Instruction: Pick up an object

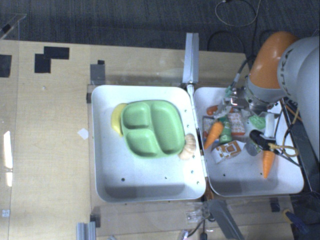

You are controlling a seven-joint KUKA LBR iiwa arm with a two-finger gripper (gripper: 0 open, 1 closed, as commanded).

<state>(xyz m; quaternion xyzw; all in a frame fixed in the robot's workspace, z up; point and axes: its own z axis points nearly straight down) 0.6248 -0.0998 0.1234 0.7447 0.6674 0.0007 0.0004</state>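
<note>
We cannot tell how the jaws stand; the arm (280,69) covers them. The green tray (150,126) hides most of a yellow thing (116,119) on its left. The small packets (231,129) are too blurred to read.

bins (100,184): 2 | carrots (213,133): 2 | green tray (151,128): 1 | packets (228,150): several

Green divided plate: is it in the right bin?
No. The green divided plate lies in the left bin, partly covering a yellow object; the carrots are in the right bin.
</note>
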